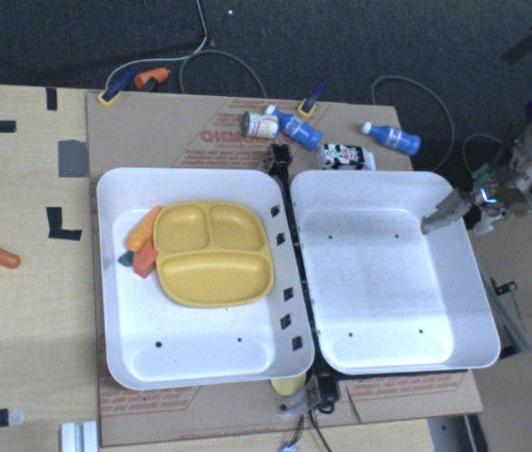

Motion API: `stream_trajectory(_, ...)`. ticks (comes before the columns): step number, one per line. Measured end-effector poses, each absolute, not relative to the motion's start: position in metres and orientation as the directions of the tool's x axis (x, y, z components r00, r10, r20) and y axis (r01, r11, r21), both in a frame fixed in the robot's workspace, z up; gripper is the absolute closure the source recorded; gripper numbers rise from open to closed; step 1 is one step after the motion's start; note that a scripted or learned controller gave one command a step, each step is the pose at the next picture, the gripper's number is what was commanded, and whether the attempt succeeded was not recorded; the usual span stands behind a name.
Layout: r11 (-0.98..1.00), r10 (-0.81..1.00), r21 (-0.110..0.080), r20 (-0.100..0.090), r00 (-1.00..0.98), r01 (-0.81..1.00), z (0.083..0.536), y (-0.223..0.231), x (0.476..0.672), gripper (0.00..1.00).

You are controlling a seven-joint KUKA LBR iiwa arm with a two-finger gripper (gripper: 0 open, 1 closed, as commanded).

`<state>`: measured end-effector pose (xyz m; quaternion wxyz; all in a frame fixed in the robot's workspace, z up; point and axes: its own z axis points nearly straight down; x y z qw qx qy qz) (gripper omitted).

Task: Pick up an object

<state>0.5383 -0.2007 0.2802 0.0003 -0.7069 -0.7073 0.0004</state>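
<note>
Together, two white bins [115, 281], one yellow tray [214, 252]

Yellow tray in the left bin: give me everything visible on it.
The yellow tray looks like moulded plastic, with rounded corners and three compartments: two small ones at the far side, one long one at the near side. It lies flat in the left bin, slightly turned. An orange toy rests against its left edge.

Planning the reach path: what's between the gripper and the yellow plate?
In the camera view: the gripper sits at the right bin's far edge; bare bin floor and the bins' divider lie before the yellow plate.
</note>
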Motion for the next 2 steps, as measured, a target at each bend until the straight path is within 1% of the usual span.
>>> stream_trajectory(1,0.001,1.0,-0.017,0.006,-0.001,1.0,0.093,-0.186,0.535,0.0)
stream_trajectory(2,0.005,1.0,0.003,-0.004,-0.005,1.0,0.086,-0.139,0.581,0.0)
